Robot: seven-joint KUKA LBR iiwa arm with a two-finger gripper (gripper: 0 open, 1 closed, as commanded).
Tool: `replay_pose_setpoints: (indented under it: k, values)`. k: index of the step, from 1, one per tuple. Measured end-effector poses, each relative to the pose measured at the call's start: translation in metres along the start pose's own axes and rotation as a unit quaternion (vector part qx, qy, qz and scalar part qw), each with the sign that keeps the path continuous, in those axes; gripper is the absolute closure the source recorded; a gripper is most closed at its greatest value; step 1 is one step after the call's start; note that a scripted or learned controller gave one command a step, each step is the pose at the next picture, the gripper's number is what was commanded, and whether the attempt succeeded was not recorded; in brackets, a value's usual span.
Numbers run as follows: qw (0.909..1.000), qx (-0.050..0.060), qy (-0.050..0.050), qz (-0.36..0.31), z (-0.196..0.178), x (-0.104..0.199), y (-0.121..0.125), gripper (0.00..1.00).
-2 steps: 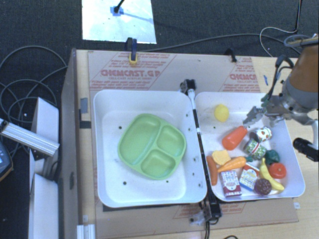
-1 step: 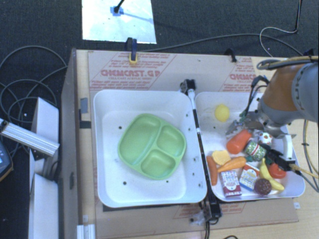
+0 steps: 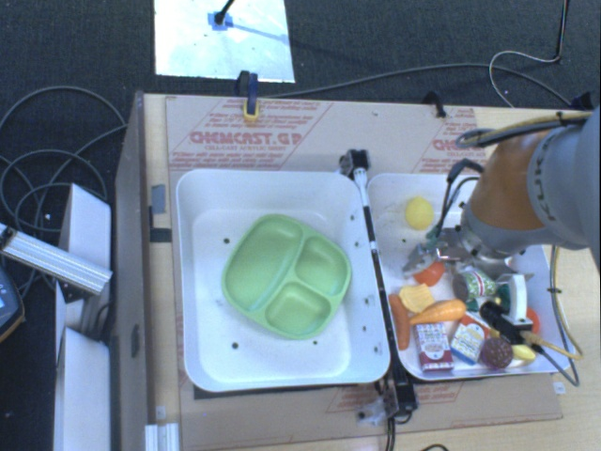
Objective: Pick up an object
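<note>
**Visitor:** Where is your arm right now?

**Operator:** My arm (image 3: 540, 181) reaches in from the right, bent low over the right bin (image 3: 390, 191), orange band above the wrist. My gripper (image 3: 424, 254) sits just above a small orange-red piece (image 3: 430, 273) near the middle of that bin. I cannot tell how its tips stand; the metal there is too small and blurred.

**Visitor:** So what could it pick?

**Operator:** The toys all lie in the right bin. I count one yellow ball (image 3: 419, 212) alone near the far wall, one carrot (image 3: 438, 313), one yellow wedge (image 3: 416, 299), one long orange stick (image 3: 401, 322) by the divider, one red carton (image 3: 432, 344), one small white-and-blue box (image 3: 468, 342), one dark round piece (image 3: 498, 352), and one can-like thing (image 3: 475, 284) by the wrist. A few more at the right are too tangled to count.

**Visitor:** And the other bin?

**Operator:** The left bin (image 3: 202, 252) holds one green tray (image 3: 286, 275) with three compartments, lying tilted.

**Visitor:** The setting?

**Operator:** Both bins rest on a board (image 3: 282, 130) printed with red lettering, with dark carpet (image 3: 75, 36) around it, loose cables (image 3: 42, 172) to the left, and one pale sheet (image 3: 225, 26) on the floor beyond.
</note>
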State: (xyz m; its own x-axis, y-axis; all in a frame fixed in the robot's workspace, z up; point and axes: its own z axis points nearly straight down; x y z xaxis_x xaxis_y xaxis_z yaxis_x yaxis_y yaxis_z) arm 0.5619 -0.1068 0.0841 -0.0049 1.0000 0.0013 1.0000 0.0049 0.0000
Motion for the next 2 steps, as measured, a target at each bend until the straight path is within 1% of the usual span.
replay_pose_setpoints:
  k: [1,2]
  values:
    - [1.0,-0.002,-0.001,0.001,-0.011,-0.001,0.001,1.0]
    - [1.0,-0.002,0.0,0.0,-0.102,0.066,0.02,1.0]
